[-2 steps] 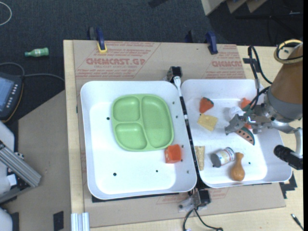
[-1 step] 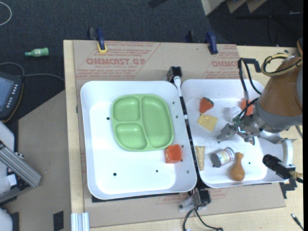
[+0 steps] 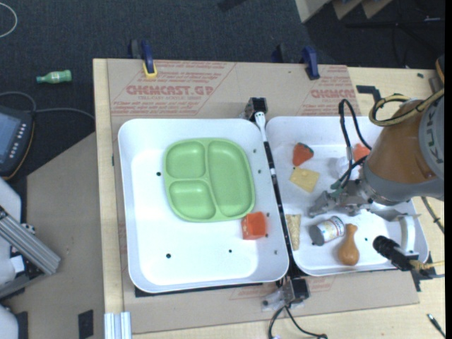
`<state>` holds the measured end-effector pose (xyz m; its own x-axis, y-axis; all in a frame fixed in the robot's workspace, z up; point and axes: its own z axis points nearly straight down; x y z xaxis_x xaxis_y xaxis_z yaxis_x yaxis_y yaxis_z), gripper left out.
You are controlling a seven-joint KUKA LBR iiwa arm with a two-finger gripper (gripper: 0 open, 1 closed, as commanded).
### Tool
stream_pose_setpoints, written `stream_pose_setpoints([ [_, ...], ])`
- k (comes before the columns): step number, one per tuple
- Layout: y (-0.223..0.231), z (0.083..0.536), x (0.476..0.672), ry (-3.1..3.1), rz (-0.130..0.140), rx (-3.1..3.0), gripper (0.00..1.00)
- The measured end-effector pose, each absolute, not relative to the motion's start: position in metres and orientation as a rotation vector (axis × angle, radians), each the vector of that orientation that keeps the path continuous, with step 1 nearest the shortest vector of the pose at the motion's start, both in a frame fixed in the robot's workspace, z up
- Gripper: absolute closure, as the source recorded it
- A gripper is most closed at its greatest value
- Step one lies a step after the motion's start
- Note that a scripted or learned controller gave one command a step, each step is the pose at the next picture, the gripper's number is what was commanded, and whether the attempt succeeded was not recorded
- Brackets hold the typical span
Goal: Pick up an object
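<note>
White right bin [image 3: 311, 263] holds the arm's gripper [image 3: 326, 202]; whether its fingers are apart I cannot tell. Just below it the silver can [image 3: 328, 229] lies on its side, long axis running left-right, a tan drumstick [image 3: 347, 246] crowding its right.

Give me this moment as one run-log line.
arm: over right bin | gripper: low among items, above can | held: nothing seen | left bin: green plate, orange block

We see a dark carpeted floor [image 3: 106, 20] around the surface [image 3: 212, 87], a brown board printed with red lettering and held by two blue clamps [image 3: 147, 56]. A green bottle [image 3: 55, 77] lies on the floor at left, near a white cable [image 3: 8, 20].
</note>
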<state>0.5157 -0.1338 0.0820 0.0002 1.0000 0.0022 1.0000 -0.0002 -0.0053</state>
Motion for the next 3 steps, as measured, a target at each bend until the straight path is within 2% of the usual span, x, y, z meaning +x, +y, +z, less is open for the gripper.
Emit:
stream_pose_setpoints([
  [1,-0.134,0.095,0.517,-2.220,-0.001,-2.224,1.00],
  [3,-0.131,0.182,0.514,-2.227,-0.004,-2.224,1.00],
])
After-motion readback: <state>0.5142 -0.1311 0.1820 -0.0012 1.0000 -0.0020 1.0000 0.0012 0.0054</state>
